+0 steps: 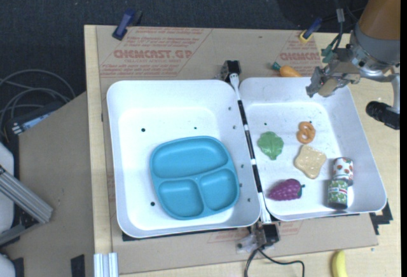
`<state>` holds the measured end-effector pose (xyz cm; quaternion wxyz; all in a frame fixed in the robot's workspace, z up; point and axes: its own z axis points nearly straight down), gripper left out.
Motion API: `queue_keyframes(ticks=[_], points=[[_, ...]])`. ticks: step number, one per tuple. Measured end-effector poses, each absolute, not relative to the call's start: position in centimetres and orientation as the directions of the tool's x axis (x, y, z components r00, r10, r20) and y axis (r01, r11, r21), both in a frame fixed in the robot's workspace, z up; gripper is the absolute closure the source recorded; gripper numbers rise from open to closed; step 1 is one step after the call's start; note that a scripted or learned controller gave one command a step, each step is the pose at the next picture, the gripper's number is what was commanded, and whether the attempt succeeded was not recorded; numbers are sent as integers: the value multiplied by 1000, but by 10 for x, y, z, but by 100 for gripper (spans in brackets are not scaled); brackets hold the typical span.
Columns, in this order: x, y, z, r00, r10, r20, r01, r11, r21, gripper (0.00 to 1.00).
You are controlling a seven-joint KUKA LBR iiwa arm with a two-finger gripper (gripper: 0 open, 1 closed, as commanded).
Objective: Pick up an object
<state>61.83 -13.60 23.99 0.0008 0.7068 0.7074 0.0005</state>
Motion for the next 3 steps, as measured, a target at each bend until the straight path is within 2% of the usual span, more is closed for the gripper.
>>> queue_keyframes(ticks=[1, 2, 3], points=[[646, -140, 232, -1, 1000, -1, 1000, 1, 2, 100], [597, -157, 238, 1, 1000, 0, 1000, -1, -1, 100], [630, -132, 238, -1, 1000, 0, 1000, 1, 2, 100]])
